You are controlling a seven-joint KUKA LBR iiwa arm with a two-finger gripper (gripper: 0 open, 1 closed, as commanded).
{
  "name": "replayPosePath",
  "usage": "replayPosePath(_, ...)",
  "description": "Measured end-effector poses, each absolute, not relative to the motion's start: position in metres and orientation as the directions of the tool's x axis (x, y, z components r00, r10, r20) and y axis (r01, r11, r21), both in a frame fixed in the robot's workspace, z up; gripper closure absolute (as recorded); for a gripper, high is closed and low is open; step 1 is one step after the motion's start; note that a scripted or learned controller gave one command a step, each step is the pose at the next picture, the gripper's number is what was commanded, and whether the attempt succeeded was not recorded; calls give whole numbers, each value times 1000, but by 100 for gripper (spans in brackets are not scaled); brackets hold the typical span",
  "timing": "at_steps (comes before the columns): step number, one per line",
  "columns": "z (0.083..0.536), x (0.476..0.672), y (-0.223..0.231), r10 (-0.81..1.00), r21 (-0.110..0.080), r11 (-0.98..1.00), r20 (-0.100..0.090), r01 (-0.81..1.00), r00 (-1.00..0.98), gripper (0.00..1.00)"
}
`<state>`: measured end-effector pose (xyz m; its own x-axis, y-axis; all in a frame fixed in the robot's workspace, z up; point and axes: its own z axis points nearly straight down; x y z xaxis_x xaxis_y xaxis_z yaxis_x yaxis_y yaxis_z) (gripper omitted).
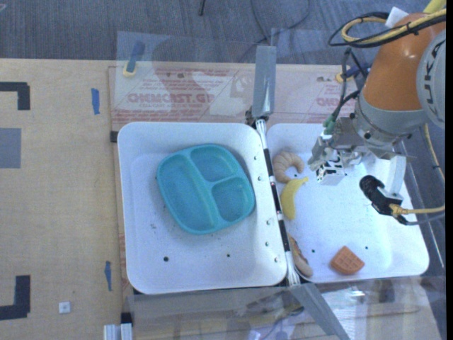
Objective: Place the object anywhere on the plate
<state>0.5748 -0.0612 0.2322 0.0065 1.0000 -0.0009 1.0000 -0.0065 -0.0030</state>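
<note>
Orange arm band [400,66] sits high over the right bin [410,261], where the gripper [330,163], its state unclear, hovers near the banana [290,195], far from the blue plate [205,188].

The 2 bins look like smooth white plastic w/ a slight sheen, left bin [141,261] and right bin [396,253]; the plate [205,188] is teal plastic, smooth, semi-matt, w/ 3 moulded sections; the banana [290,195] looks like glossy yellow plastic; the orange wedge [347,261] has a rougher, ribbed face; the bench [56,211] is matt pale wood or board; the arm's orange band [400,69] is glossy; a clear plastic sheet [184,94] lies behind the bins, shiny.
</note>
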Motion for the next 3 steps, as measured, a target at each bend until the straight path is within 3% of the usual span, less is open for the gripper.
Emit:
replayPosePath(1, 192, 573, 18, 970, -3, 242, 1, 970, -242, 100)
replayPosePath(2, 185, 652, 101, 961, 0, 278, -1, 961, -278, 100)
replayPosePath(3, 186, 652, 102, 960, 1, 279, -1, 960, -279, 0)
